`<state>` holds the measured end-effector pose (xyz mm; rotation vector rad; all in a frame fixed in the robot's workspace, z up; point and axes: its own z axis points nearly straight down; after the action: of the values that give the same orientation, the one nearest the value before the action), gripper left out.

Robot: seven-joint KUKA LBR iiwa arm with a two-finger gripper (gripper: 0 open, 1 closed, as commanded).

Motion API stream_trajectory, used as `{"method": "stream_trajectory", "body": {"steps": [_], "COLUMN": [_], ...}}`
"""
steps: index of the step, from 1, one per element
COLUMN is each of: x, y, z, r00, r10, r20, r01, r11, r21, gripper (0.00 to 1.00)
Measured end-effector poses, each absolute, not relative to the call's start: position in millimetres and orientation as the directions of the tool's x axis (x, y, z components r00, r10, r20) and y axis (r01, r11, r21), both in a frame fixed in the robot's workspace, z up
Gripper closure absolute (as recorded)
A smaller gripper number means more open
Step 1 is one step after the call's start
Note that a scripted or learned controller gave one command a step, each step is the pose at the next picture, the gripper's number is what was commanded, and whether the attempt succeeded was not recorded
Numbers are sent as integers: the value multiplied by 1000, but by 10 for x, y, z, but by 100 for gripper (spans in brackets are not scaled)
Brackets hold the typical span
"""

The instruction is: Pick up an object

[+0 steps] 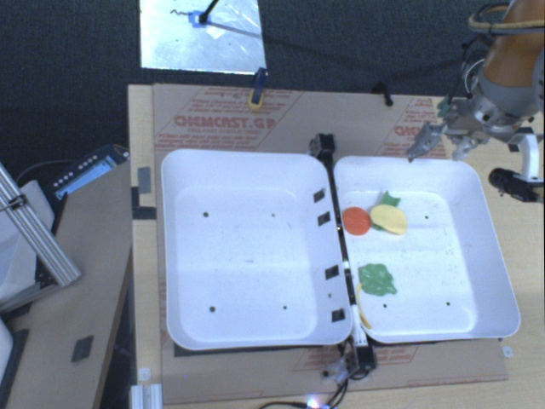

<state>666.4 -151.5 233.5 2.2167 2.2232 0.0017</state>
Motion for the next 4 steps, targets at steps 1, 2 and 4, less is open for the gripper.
{"method": "stream_trajectory", "body": {"steps": [1, 2, 4], "x": [6574, 6697, 6233], "y": [-1328, -794, -840], "z": [754, 850, 959], "r00": [-5, -8, -3], "r10": [1000, 1000, 1000], "r20": [3, 1, -1], "r01": [1000, 1000, 1000], "r11": [5, 8, 3], "r21": [-9, 3, 4], "gripper": [0, 0, 100]}}
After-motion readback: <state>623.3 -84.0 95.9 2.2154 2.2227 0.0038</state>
